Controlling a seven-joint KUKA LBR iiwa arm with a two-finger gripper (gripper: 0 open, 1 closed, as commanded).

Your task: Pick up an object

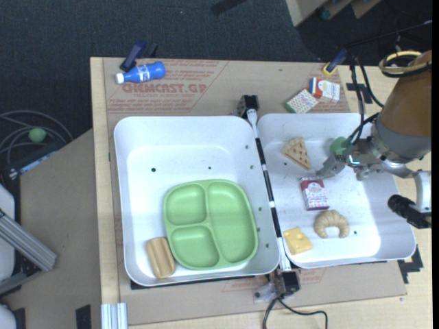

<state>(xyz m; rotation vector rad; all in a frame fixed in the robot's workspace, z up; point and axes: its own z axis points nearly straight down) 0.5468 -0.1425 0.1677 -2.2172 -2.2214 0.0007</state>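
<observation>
The right bin (384, 249) holds a tan wedge-shaped slice (297, 152), a small red box (314, 193), a croissant (332, 223) and a yellow cheese block (297, 240). My gripper (330, 166) reaches in from the right and hangs low over the bin's upper middle. It sits just above and to the right of the red box, and to the right of the wedge. A green round part (338, 144) shows just behind it. Nothing is visibly held.
The left bin (134, 149) holds a green divided plate (209, 223) and a bread piece (160, 256) at its front left. A blue bottle (140, 72) and small packets (302, 101) lie on the bench behind the bins. Cables lie at far left.
</observation>
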